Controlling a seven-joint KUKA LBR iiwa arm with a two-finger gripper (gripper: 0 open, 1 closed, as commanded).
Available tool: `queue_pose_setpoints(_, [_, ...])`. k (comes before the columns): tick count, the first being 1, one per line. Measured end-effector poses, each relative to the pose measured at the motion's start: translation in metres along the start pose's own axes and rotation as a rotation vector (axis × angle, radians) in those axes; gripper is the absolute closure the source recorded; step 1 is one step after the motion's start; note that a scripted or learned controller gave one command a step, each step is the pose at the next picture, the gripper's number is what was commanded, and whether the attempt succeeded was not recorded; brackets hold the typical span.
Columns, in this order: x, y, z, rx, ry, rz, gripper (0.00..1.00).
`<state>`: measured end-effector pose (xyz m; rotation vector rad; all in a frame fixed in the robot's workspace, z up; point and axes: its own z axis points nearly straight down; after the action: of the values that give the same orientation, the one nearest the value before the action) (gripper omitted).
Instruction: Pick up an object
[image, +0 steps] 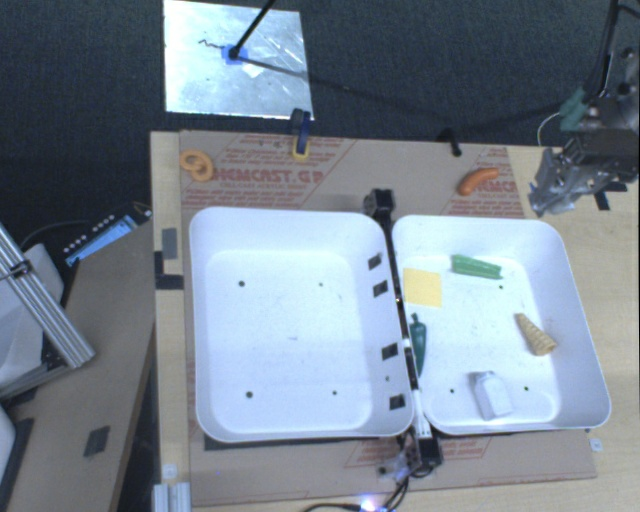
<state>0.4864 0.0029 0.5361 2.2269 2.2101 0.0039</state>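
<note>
The right bin (575, 300) holds several small items. A yellow square slice (422, 288) lies near its left wall, and a green oblong piece (475, 267) sits behind it. A dark green pepper (417, 340) rests against the divider. A tan cone (536, 334) lies at the right, and a pale grey block (491, 394) is near the front wall. My gripper (550, 196) hangs above the bench just past the right bin's back right corner, apart from every item, with nothing seen in it.
The left bin (215, 300) stands beside the right one, joined by black clips along the divider (385, 290). On the cardboard behind the bins lie an orange sausage (478, 181), a pretzel (197, 165) and a yellow clamp (299, 135). Aluminium framing (40, 310) stands at the left.
</note>
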Motion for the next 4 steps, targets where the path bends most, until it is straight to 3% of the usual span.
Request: queue_pose_setpoints(4, [0.085, -0.001, 0.001, 0.002, 0.003, -0.013, 1.00])
